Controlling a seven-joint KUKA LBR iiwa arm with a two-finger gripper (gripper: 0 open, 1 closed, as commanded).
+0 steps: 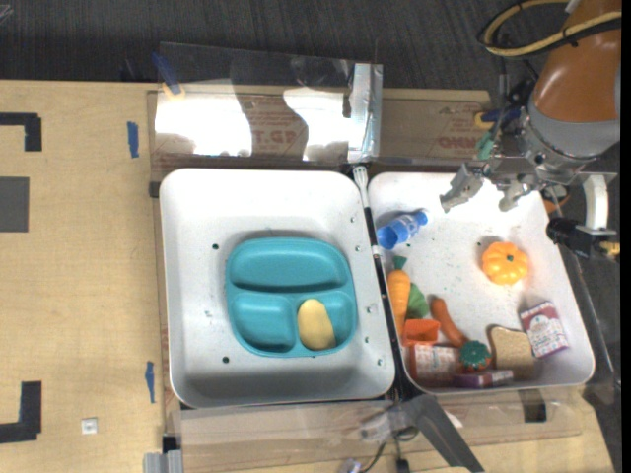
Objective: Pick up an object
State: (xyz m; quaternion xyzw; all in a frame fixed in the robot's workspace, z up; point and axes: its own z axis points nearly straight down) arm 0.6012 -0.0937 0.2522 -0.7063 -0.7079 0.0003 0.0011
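The wooden counter point(69, 294) carries two shallow white bins set side by side. The left bin point(187, 264) holds a teal divided tray point(286, 269), and a yellow potato-shaped toy point(315, 323) lies in the tray's lower right compartment. The right bin point(562, 294) holds a scatter of toy food. The grey arm point(582, 77), with its orange band, reaches in from the right and hangs over the upper part of this bin. Its end effector point(485, 191) hovers above the bin's bare upper floor with its two fingers spread apart and nothing between them.

An orange toy pumpkin point(504, 262) sits just below and to the right of the fingers, apart from them. A blue bottle point(399, 229) lies tilted against the bin's left wall. Below it an orange carrot point(398, 292) lies along the same wall, with a small red sausage-like piece point(446, 319) beside it. Along the lower edge lie a red-labelled can point(429, 360) on its side, a slice of toast point(511, 347) and a small red-and-white carton point(543, 329) near the right corner.
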